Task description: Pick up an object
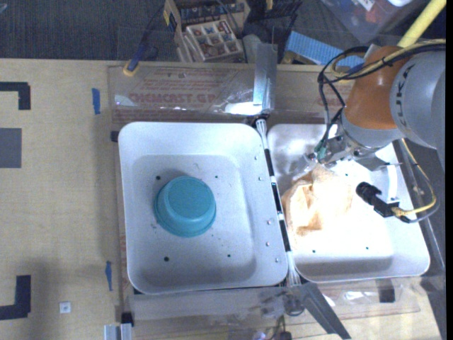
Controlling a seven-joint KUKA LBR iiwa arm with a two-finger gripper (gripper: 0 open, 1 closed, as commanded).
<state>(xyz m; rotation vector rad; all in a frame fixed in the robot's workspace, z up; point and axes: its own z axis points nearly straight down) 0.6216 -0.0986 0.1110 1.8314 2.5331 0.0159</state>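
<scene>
A pale wooden surface (56, 190) fills the scene, with dark floor and a clutter of boxes beyond its 12 o'clock edge. The two white bins sit side by side in the middle of it, touching along their inner rims, so anything in either one is within the arm's reach.

The left bin (134, 140) holds a single teal bowl (185, 205). It rests upside down just to the 9 o'clock side of the bin's centre, well apart from every wall. Turned over like that it offers a smooth round dome and no rim to pinch, so I judge it an awkward pick.

The right bin (396, 261) holds a crumpled tan cloth (318, 200), lying toward the bin's 9 o'clock wall. Its folds stand up loosely, which likely makes it the easier thing to catch.

The grey arm (375, 98) comes in from 3 o'clock and bends down into this bin. Its tool (322, 153) sits at the cloth's 12 o'clock end, right at the cloth's upper edge or touching it. The placement suggests the cloth is the chosen thing.

Glare washes out this part of the bin, so I cannot tell whether the tool is clenched or released, nor whether it has any cloth in it.
</scene>
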